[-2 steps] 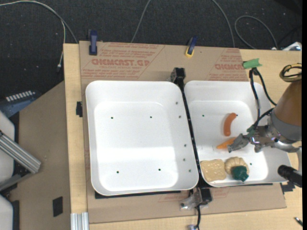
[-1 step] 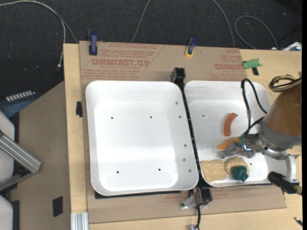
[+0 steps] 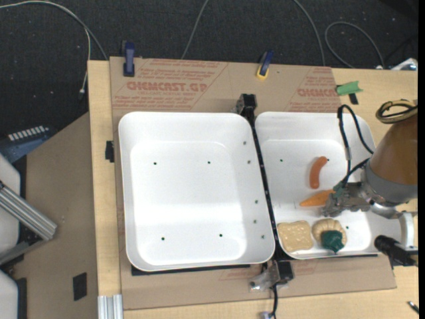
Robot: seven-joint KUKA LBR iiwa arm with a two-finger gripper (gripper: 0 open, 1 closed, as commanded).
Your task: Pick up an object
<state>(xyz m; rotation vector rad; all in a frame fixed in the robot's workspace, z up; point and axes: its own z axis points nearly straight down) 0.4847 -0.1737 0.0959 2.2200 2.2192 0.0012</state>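
Two white bins sit on cardboard printed "CHEMCAST GP". The gripper (image 3: 334, 203) hangs low in the right bin (image 3: 292, 135), touching an orange carrot (image 3: 315, 200); its grip I cannot tell. Nearby lie a sausage (image 3: 318, 171), toast (image 3: 295, 236) and a green-tipped toy (image 3: 331, 234).

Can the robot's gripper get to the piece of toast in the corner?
Probably yes. The toast lies flat and uncovered in the right bin, and the gripper sits close above it. The round green-tipped toy beside it crowds one side, though.
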